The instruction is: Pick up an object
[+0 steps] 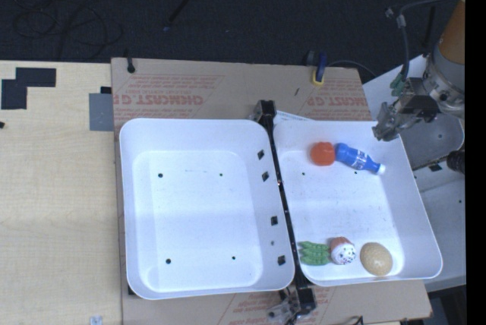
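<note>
The gripper (389, 123) hangs just outside the far right corner of the right bin (414, 187), above its rim rather than over the floor of the bin, and nothing sits between its fingers; whether they are spread or pressed together I cannot tell from this slanted view (they read as a dark cluster against the grey bench). That position suits a start or a pause more than a grasp, since no object lies under it.

All the candidates lie in the right bin. The blue bottle (358, 159) lies on its side near the far right corner, its cap end pointing toward the right wall, and the orange ball (322, 153) lies just beside its other end, close enough that they may be touching. Along the near edge sit a green toy (313, 252), a red-and-white ball (342, 250) against it, and a tan egg-shaped object (375, 258) just to the right of that.

The bottle is nearest the gripper, so it looks the likeliest target, though its neighbour crowds one end. The left bin (137, 164) plays no part for now.
</note>
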### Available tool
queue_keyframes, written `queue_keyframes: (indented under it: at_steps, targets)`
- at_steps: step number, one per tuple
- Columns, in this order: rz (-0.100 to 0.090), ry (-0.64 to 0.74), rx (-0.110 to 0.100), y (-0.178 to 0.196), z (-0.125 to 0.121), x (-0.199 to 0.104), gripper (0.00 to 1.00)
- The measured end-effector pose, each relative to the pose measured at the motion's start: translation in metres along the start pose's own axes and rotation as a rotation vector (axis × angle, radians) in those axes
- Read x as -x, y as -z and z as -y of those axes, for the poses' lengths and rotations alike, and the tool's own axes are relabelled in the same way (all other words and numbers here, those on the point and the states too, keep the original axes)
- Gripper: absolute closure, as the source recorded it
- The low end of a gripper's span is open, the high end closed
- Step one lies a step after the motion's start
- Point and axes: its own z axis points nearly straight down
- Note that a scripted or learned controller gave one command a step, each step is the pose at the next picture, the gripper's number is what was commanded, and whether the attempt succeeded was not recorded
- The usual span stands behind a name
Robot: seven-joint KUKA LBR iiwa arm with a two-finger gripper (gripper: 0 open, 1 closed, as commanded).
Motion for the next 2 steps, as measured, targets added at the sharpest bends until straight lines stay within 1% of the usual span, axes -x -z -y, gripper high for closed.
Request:
queue_keyframes:
  at_steps: [1, 2]
  targets:
    - [0.002, 0.0, 0.009, 0.071, -0.02, 0.012, 1.0]
    - [0.0, -0.002, 0.004, 0.101, -0.001, 0.0, 1.0]
